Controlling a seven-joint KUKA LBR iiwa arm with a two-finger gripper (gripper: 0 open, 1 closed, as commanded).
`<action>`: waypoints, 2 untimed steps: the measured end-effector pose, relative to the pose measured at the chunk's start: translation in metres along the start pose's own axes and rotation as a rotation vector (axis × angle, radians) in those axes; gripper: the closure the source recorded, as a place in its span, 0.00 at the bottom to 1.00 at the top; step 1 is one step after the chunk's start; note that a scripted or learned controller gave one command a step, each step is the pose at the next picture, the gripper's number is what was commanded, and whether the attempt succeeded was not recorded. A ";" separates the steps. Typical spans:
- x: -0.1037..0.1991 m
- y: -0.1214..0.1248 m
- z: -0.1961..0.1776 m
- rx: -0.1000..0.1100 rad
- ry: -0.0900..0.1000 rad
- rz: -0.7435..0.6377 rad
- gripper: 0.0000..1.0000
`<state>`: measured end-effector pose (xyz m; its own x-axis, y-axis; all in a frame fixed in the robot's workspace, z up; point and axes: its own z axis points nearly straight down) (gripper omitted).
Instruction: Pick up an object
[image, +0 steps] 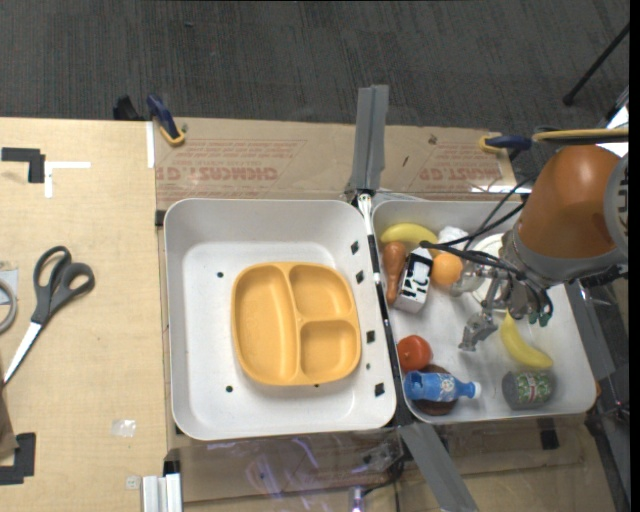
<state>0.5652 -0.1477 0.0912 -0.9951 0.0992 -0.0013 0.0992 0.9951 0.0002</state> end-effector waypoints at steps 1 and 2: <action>-0.079 0.031 -0.001 0.000 -0.003 0.198 0.00; -0.060 0.052 -0.002 0.012 -0.006 0.235 0.00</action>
